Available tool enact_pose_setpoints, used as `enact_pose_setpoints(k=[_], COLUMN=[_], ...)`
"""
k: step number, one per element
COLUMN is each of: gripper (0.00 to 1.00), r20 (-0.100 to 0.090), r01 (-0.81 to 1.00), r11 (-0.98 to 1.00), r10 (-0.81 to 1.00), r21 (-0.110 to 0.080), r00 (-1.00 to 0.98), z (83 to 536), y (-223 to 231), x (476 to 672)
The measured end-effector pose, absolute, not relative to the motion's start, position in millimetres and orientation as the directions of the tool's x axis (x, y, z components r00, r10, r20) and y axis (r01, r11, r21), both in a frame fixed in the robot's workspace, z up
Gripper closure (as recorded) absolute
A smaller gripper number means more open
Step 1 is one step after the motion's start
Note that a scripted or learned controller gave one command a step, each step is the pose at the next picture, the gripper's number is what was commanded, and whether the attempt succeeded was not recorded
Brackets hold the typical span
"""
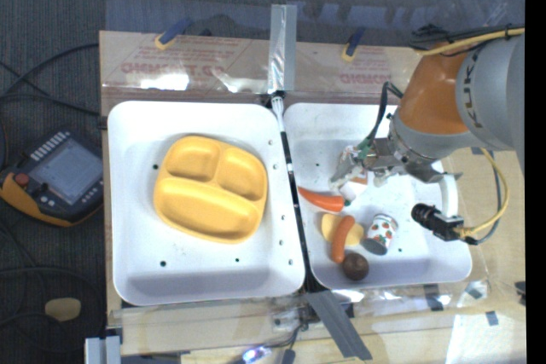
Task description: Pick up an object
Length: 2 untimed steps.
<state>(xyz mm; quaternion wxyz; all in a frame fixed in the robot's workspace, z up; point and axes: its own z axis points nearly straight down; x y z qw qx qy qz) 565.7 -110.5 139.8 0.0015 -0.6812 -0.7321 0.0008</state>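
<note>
The gripper (351, 170) hung just above the carrot (322, 199); whether it was spread could not be told, and the carrot might roll aside.

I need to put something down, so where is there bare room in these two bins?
Left bin: bare floor rings the yellow tray, widest along the near edge. Right bin: bare at the far-left corner. Crowded near its front, around the carrot, sausage and gripper.

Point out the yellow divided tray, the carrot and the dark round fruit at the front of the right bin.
yellow divided tray (211, 187), camera view, ridge between its compartments.
carrot (321, 199), camera view, middle of its orange body.
dark round fruit (355, 267), camera view, centre of its top.
</note>
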Motion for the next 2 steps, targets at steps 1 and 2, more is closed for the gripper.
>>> enact_pose_setpoints(k=[1, 2], gripper=[0.0, 1.0], r20=[0.0, 0.002], r01=[0.999, 0.999], r11=[0.035, 0.036], r10=[0.999, 0.999], r21=[0.003, 0.006], r00=[-0.035, -0.036], z=[92.8, 103.5], y=[-134.2, -133.3], x=[611.7, 612.9])
